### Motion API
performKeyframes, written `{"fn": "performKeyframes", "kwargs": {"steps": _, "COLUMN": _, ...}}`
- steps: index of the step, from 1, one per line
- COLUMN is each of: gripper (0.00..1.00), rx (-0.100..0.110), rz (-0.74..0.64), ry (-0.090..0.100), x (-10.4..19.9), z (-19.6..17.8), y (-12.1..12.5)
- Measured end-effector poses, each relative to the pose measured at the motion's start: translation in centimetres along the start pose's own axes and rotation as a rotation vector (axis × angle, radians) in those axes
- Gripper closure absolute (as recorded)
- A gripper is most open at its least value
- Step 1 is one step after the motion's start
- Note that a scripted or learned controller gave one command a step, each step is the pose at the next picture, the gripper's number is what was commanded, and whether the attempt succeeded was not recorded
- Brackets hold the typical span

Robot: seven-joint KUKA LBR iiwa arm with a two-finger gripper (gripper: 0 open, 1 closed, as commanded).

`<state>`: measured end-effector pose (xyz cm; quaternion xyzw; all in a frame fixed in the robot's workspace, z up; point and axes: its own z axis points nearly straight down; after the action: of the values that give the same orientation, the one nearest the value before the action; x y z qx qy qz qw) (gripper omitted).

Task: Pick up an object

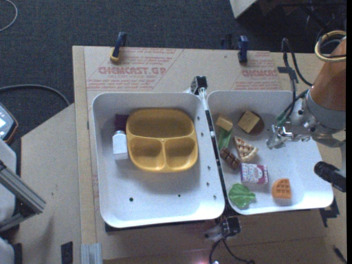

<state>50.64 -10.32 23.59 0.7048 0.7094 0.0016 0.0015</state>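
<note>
Toy food items scattered across right bin: waffle, pink carton, pizza slice, green leaf. Gripper hovers above bin's right side, nothing between fingers; open or closed, cannot tell. Yellow divided tray sits in left bin.

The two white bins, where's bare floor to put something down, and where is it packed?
Left white bin: bare floor along the near edge, below the yellow divided plate. Right white bin: bare strip on its right side, between the orange waffle toy and the claw. Crowded: the right bin's left half, from the brown block down to the green leaf toy.
</note>
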Motion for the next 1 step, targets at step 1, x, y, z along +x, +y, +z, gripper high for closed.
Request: {"fn": "performKeyframes", "kwargs": {"steps": 1, "gripper": 1.0, "rx": 0.007, "rz": 0.0, "ry": 0.003, "x": 5.52, "z": 0.59, "y": -0.39}}
